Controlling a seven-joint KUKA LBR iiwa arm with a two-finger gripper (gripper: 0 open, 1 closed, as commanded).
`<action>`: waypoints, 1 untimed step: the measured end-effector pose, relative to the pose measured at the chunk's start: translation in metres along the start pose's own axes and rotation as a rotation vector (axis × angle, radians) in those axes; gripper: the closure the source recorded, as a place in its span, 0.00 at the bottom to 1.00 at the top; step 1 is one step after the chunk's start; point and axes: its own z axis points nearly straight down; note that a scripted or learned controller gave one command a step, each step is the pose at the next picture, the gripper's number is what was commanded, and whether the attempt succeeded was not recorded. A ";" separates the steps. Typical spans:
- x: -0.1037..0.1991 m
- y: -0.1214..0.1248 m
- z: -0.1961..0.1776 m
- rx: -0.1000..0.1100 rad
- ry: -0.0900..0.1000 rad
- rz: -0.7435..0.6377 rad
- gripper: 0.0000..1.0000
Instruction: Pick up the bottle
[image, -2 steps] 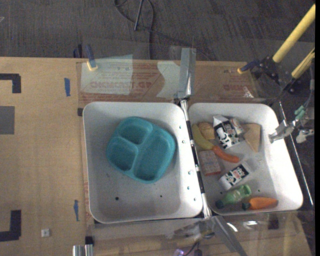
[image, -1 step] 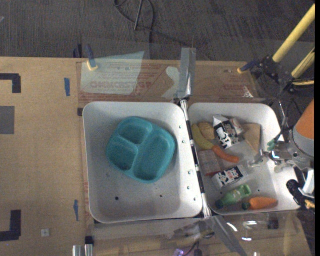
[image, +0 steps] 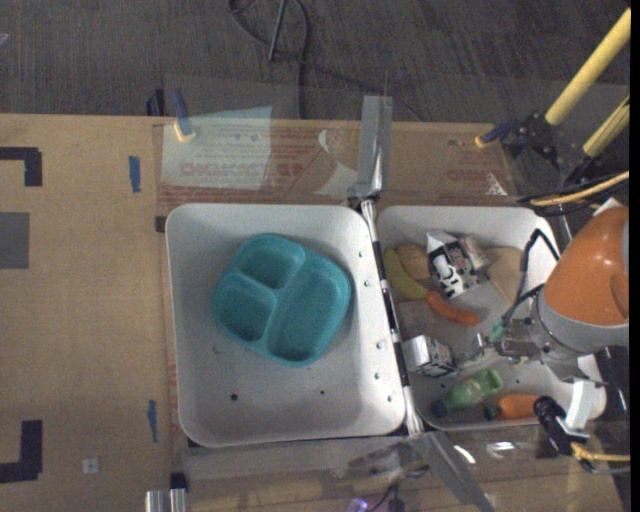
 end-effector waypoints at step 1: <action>-0.003 0.000 -0.009 -0.001 -0.005 0.005 1.00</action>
